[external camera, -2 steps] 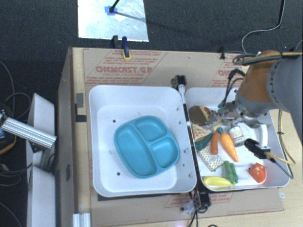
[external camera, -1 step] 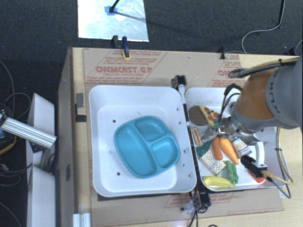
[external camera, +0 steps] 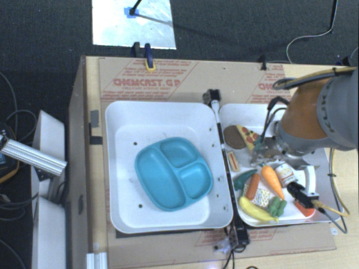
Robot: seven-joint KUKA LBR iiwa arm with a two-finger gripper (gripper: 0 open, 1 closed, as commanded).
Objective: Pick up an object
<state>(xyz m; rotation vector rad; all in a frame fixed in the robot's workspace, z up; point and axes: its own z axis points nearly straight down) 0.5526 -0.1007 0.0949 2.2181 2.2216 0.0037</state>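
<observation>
near edge: right bin (external camera: pixel 320 216) holds the clutter; front corner has a yellow banana (external camera: pixel 256 209), a green piece (external camera: pixel 276 207) and a red piece (external camera: pixel 304 209), all touching or nearly so
carrot: orange carrot (external camera: pixel 272 181) lies at a slant mid-bin, a smaller orange piece (external camera: pixel 252 186) just beside it, a speckled white item (external camera: pixel 262 195) between them and the banana
handling guess: these look like toy foods, so probably light, stiff, smooth and a bit slippery; not fragile; carrot tapers, so take it across the thick upper end, fingers square to its long axis
risk: tight packing, neighbours likely get nudged; round shapes may roll out of a pinch
left bin: left bin (external camera: pixel 120 150) carries a blue divided plate (external camera: pixel 174 172), flat and wide, poor choice for a pinch
end effector: end effector (external camera: pixel 265 149) sits low over the right bin's middle, just behind the carrot top; finger state cannot tell, the wrist hides them; nothing visibly held
arm: grey arm with orange band (external camera: pixel 305 116) reaches in from the right
far bin: pizza slice (external camera: pixel 248 134) and a dark round piece (external camera: pixel 234 138) near the divider, flat, hard to get under
worktop: worktop (external camera: pixel 168 77) is bare printed board behind the bins
progress: pick not yet done, judging by how things lie
</observation>
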